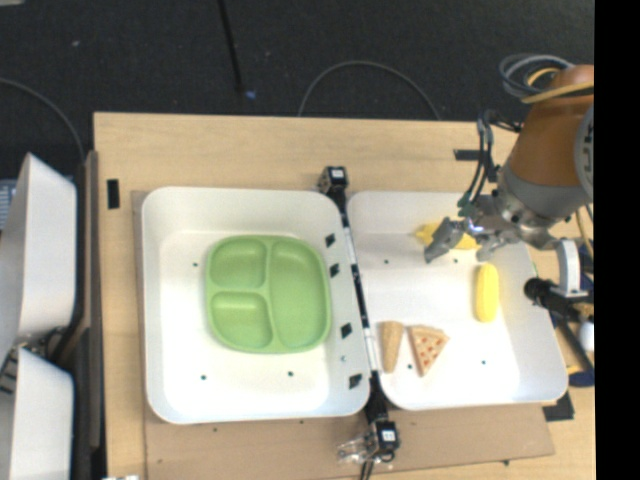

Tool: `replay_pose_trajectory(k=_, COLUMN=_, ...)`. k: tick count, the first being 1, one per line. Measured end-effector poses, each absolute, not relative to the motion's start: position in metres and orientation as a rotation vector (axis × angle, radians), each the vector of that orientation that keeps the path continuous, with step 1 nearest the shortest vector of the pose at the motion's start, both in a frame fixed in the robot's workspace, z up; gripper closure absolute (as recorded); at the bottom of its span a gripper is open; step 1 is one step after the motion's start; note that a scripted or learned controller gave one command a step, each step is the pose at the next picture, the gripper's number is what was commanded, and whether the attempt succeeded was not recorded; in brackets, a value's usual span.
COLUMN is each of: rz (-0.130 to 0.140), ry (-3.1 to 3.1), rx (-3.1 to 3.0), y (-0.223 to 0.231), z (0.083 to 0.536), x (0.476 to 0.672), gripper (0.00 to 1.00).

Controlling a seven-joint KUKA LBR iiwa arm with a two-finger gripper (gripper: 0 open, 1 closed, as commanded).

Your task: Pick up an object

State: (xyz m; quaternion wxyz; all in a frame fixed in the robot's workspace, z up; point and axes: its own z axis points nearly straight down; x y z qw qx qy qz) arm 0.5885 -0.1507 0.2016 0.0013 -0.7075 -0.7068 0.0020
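In the right bin (520, 378) lie a yellow banana-like piece (486, 293), a pizza slice (428, 349) and a tan wedge (390, 345). A small yellow object (428, 233) sits near the bin's back, partly hidden under the gripper (450, 240). The gripper hangs low directly over that yellow object, at the end of the grey arm with its orange band (550, 143). Whether the object is between its tips is hidden. The banana-like piece lies just right of and nearer than the gripper.
The left bin (165, 368) holds a green divided plate (268, 293). A ridge with black clips (352, 288) separates the two bins. Cables and black fixtures (560, 303) crowd the right bin's right side.
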Motion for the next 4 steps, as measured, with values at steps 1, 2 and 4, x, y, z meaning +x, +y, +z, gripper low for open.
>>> replay_pose_trajectory(k=1, rz=0.005, ry=-2.219, rx=-2.223, y=-0.162, z=0.151, x=0.588, gripper=0.0)
replay_pose_trajectory(k=2, rz=0.005, ry=-2.218, rx=-2.224, y=-0.164, z=0.099, x=0.587, gripper=0.0)
replay_pose_trajectory(k=4, rz=-0.006, ry=-2.229, rx=-2.222, y=-0.158, z=0.163, x=0.597, gripper=1.0)
